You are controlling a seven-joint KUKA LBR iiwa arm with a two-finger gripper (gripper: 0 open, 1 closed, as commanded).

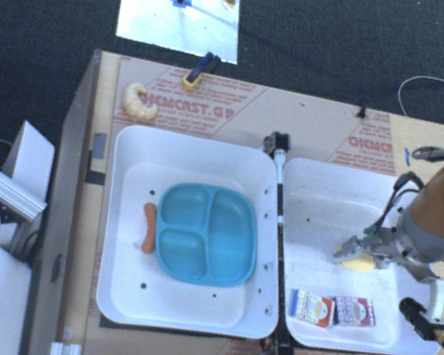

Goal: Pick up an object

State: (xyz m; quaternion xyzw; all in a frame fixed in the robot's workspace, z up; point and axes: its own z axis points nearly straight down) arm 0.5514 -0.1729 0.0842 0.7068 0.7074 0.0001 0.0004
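Camera view: gripper [359, 254] fingers seemingly clamped on yellow object [359, 262], right bin [328, 178]

Taking the blue divided plate [207, 234] as landmark: an orange sausage [148, 227] lies just left of it, with open white floor above and below. In the bin to its right, two small cartons [333, 309] block the near edge; the far half is open.
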